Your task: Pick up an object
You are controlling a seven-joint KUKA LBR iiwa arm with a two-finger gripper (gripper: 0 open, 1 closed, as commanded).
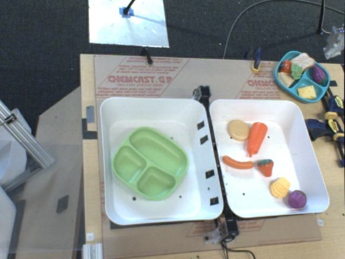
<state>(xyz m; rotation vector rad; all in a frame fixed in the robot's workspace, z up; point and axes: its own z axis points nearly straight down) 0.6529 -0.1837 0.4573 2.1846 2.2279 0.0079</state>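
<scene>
The right bin [302,117] holds several toy foods. A tan round bun [237,129] lies at its upper left, with an orange carrot [256,137] right beside it. Below them lies an orange sausage [237,163], and a small red piece with a green top [264,167] sits to its right. A yellow corn piece [280,187] and a purple round fruit [296,199] rest near the bin's front right corner. A green three-compartment plate [150,163] lies in the left bin [108,144].
A blue tray [284,83] with several toy foods stands at the bench's far right corner. Blue clamps [329,124] sit at the right edge of the bench. A black divider strip [211,155] runs between the two bins. A cable [253,12] arcs behind the bench.
</scene>
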